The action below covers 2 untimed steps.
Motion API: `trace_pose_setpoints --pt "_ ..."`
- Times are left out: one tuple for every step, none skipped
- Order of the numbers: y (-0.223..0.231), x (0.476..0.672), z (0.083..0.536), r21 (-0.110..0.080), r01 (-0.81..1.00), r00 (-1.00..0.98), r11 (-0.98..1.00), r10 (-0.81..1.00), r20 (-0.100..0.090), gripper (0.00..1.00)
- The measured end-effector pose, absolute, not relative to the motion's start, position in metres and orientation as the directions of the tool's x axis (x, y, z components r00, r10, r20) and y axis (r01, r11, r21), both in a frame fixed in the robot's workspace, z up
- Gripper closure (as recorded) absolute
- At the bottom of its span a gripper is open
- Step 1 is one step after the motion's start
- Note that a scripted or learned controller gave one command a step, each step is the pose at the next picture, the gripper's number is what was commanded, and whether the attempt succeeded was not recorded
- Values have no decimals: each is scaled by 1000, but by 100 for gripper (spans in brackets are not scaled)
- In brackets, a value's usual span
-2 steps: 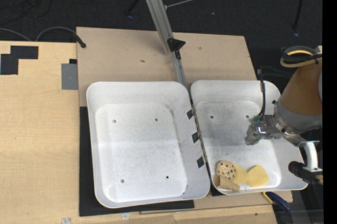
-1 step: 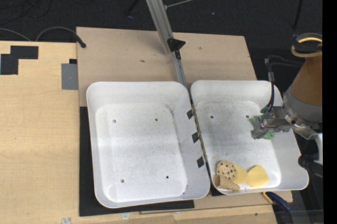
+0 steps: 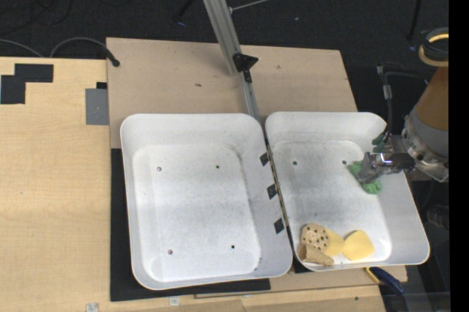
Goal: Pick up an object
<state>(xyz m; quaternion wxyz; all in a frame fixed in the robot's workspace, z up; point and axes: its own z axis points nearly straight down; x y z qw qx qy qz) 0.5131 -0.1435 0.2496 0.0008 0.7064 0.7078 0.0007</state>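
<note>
The green object (image 3: 366, 176) lies in the right bin (image 3: 326, 129), near its right wall, with the claw (image 3: 376, 162) right at it — touching or just over it, though how far the claw is spread cannot be told. A yellow piece (image 3: 357, 246) and a spotted tan piece (image 3: 315, 239) sit together at that bin's near edge — well apart from the claw.
</note>
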Motion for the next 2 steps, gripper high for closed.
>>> trace_pose_setpoints --pt "-144 514 278 1 1000 -1 1 1000 0 100" --pt "-92 525 262 -5 1000 -4 4 1000 3 100"
